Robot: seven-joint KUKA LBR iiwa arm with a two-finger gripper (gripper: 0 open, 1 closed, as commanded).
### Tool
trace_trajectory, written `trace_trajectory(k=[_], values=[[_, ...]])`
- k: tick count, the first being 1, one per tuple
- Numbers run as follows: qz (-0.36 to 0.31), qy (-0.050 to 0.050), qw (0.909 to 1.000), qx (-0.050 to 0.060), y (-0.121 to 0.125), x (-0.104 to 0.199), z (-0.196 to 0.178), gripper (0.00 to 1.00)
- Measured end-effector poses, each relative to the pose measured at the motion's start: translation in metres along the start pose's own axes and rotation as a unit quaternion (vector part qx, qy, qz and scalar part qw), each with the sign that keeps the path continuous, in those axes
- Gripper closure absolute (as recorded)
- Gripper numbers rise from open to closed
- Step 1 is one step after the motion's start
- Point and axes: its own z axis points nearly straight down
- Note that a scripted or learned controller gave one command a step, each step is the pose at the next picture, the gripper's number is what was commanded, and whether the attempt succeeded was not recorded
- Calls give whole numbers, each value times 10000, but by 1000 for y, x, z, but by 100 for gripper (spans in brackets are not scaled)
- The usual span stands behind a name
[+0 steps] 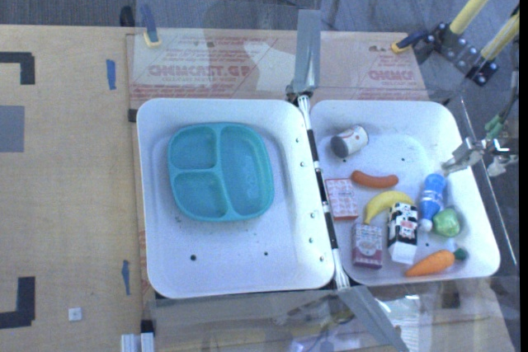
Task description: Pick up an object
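**Bench, two bins: contents as seen from above**

1. Left bin (157, 202): one teal divided plate (220, 171), three compartments, lying flat a little toward 10 o'clock of the bin's centre.
2. Right bin (388, 113): holds every loose object, crowded into the half from 3 through 9 o'clock.
   - Grey can (350, 140), on its side, at 11 o'clock.
   - Sausage (374, 178), just toward 10 o'clock of centre.
   - Pink packet (341, 197), flat, at 9 o'clock near the shared wall.
   - Banana (386, 204), at centre, just below the sausage.
   - Cow-print carton (403, 228), at 6 o'clock of the banana, touching it.
   - Red box (368, 246), at 7 o'clock, beside the carton.
   - Blue bottle (432, 194), at 3 o'clock.
   - Green ball (446, 222), at 4 o'clock, just beside the bottle.
   - Carrot (433, 262), at 5 o'clock, along the near rim.
3. Gripper (472, 154): above the right bin's rim at 2 o'clock (small and blurred). Whether it is released or clenched cannot be told. It stands apart from the bottle, the nearest object.
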Motion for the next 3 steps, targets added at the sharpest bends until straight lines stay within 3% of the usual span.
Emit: trace_trajectory(k=[1,2,3], values=[[542,1,9985,-7,26,41,180,0],[1417,-1,9899,-1,34,29,160,0],[319,1,9995,-3,18,54,68,0]])
